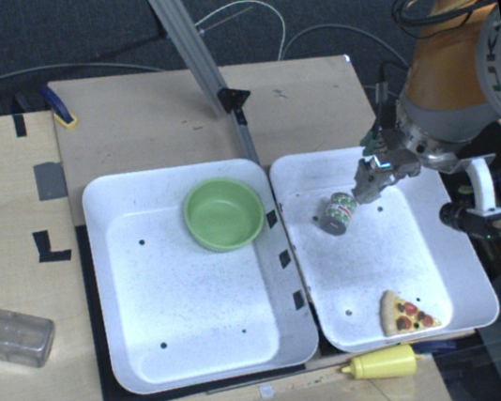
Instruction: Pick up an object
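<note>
Two shallow white bins sit side by side on the bench, and reading from the left: one clear plastic container (6, 333) lies on its side on the bench top, well apart from the bins. One left bin (139, 356) holds one green bowl (224, 212), upright near its far right corner. One right bin (456, 289) holds two things: one small can (335, 213), tipped over toward the far left part of the bin floor, and one toy pizza slice (401, 311) near the front rim. One yellow mustard-style bottle (384, 364) lies on the bench just outside that bin's front edge.

At the far right the grey arm reaches in, and its gripper (368, 180) hangs low over the right bin, just beside the can on its right side. Whether the tips touch the can I cannot tell, and how the gripper is set, released or clenched, cannot be made out at this size; nothing is plainly seen in its grasp.

My judgement: the step in hand is the approach to a pick, with the can as the likely target. The next move calls for centring over the can, coming down around it and closing; a tipped can may roll away under a glancing touch
</note>
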Robot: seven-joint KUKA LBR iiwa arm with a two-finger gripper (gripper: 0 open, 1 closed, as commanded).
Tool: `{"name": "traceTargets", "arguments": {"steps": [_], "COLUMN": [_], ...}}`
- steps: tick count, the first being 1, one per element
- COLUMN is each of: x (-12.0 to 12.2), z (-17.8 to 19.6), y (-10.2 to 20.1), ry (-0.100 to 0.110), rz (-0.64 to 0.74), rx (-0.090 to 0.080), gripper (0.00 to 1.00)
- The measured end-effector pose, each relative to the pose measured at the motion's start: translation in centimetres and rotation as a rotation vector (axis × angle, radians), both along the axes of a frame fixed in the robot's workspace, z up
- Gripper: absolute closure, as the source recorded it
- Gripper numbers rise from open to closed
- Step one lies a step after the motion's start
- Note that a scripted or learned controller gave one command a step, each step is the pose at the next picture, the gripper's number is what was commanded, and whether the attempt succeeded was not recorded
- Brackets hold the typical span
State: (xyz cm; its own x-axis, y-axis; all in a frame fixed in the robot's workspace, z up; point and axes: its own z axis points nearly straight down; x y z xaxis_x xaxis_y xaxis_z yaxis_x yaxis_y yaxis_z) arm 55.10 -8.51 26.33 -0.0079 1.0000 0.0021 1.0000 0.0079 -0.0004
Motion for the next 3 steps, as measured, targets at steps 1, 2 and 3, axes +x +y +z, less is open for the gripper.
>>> {"name": "traceTargets", "arguments": {"steps": [1, 2, 3], "x": [0.8, 2.8, 3.7], "z": [-1.7, -2.0, -3.3], "y": [5.5, 10.0, 16.2], "ry": [0.003, 0.001, 0.002], "rz": [-0.001, -0.001, 0.000], "rx": [-0.001, -0.001, -0.001], "gripper": [1.00, 1.00, 1.00]}}
